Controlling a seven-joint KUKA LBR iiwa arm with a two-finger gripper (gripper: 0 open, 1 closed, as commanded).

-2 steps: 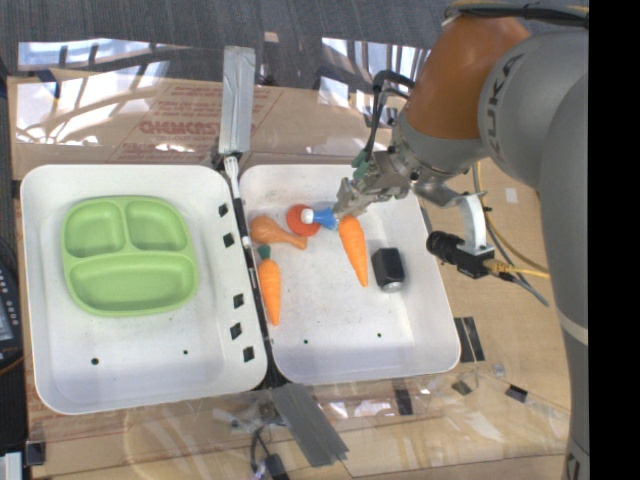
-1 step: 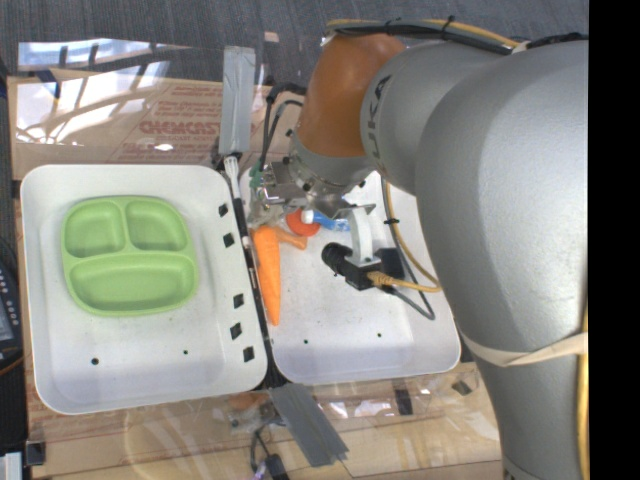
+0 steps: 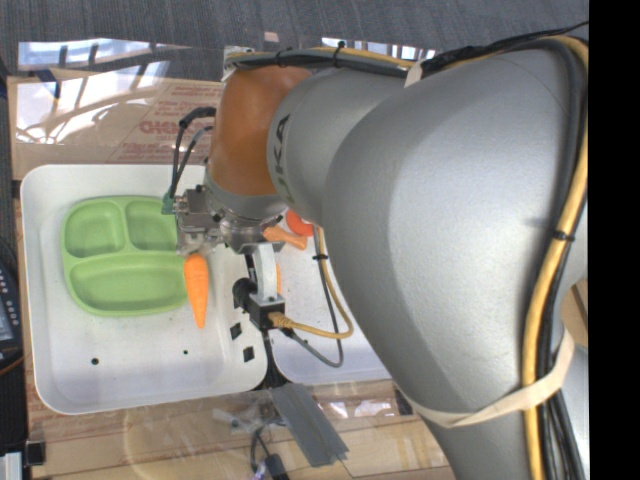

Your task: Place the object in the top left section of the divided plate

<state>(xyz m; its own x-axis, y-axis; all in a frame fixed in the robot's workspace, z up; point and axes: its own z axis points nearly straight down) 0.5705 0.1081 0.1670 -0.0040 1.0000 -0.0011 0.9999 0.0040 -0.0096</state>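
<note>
1. camera view, placement: the carrot hangs point-down directly under the gripper, its broad end tucked up into the mechanism. it sits over the right edge of the green divided plate, at the rim of the large lower section, not over the top left section.

2. camera view, jaws: the wrist and its fittings cover the fingertips, so i cannot tell whether they pinch the carrot or merely stand above it. its upright pose suggests it is being carried, but that is a judgement.

3. camera view, reason for the pose: with the carrot vertical, its narrow tip would go into a compartment first. the target lies further left and slightly up, so the task looks unfinished.

4. camera view, the plate: it lies flat in the left white bin, placed toward the upper left, leaving bare floor below and to the right for the arm to work.

5. camera view, materials: the carrot is smooth, matte orange and tapered, likely a plastic toy. the plate is pale green, glossy, with rounded raised dividers forming two small upper sections and one wide lower one.

6. camera view, surroundings: the bin is shallow, white, with rounded corners. a second orange object shows beside the wrist, partly hidden. a looping cable trails from the arm.
</note>
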